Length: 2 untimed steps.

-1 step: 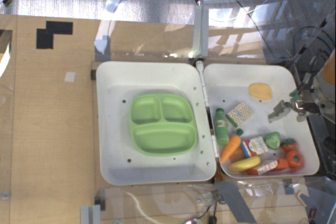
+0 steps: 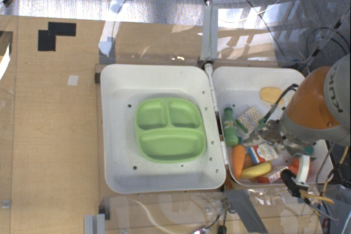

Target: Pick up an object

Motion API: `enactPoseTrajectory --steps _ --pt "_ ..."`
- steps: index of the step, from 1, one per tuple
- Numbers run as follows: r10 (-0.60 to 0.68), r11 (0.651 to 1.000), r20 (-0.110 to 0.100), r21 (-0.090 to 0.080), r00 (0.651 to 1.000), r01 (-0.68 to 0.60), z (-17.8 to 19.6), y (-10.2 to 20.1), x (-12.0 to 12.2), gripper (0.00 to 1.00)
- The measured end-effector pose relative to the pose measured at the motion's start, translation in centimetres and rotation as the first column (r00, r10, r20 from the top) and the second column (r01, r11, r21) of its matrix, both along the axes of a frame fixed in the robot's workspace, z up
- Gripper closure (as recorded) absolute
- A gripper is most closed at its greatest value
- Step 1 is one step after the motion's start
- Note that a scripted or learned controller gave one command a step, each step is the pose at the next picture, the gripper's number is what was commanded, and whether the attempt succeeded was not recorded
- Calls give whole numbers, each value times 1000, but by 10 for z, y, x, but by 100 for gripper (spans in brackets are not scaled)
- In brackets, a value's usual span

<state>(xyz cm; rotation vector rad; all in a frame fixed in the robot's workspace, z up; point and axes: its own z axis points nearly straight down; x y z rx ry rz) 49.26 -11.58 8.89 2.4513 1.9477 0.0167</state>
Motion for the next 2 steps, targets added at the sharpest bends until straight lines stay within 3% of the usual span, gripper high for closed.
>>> enactPoseTrajectory --steps 1,2 --pt "-114 993 0 2 993 114 -1 -15 79 0" --pt "-89 996 -17 3 996 89 16 13 -5 0"
